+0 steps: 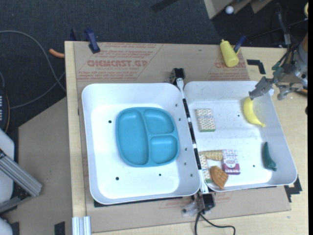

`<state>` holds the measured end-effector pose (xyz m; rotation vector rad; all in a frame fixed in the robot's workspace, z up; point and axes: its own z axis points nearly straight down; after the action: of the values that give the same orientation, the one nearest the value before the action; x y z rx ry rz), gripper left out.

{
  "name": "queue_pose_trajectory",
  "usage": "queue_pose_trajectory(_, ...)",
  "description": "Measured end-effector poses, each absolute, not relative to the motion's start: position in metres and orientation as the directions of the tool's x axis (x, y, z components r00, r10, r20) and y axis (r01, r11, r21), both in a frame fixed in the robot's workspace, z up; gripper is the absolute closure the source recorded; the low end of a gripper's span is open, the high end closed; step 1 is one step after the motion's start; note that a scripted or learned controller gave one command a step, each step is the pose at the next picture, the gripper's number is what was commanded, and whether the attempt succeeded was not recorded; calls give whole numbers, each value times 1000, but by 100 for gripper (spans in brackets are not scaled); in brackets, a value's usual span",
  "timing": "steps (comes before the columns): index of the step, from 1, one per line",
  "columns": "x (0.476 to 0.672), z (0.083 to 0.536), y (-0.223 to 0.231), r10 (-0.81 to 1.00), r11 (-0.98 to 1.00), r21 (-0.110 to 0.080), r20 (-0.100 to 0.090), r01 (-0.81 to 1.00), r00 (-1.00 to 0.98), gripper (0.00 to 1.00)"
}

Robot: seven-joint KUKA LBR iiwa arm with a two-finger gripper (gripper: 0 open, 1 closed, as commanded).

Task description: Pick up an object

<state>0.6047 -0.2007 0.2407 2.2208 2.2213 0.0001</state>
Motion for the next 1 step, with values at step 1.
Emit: queue_pose_trajectory(1, 661, 85, -211, 1000, 2, -7, 4, 1000, -2, 0)
